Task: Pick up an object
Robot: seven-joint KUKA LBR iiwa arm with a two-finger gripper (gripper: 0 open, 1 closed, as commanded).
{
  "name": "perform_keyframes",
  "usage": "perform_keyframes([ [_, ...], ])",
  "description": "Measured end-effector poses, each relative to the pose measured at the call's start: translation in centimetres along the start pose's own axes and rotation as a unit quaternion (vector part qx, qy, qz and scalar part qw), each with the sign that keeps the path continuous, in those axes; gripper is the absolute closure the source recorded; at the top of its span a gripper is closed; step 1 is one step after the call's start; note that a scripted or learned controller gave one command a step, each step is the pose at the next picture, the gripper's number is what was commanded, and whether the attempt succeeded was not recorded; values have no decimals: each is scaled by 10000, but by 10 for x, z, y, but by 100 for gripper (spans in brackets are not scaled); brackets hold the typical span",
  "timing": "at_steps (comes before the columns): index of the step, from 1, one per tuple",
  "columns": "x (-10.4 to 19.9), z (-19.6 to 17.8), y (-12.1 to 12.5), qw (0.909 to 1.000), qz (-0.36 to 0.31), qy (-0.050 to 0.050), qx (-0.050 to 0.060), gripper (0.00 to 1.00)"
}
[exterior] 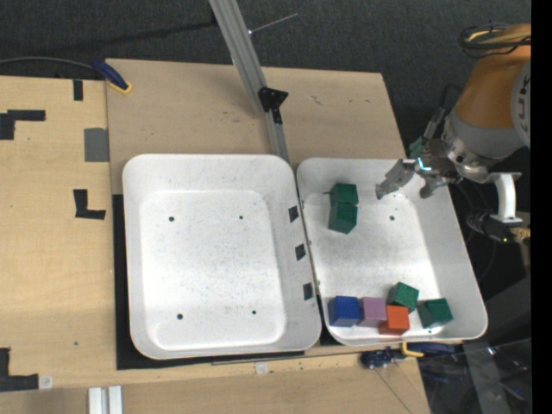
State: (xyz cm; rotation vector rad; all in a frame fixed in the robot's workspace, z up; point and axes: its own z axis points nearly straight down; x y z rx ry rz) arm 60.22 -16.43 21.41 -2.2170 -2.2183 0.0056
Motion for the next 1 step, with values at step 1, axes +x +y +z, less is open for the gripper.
perform_keyframes([
  [1,0,-3,1,10000,-7,-6,-26,0],
])
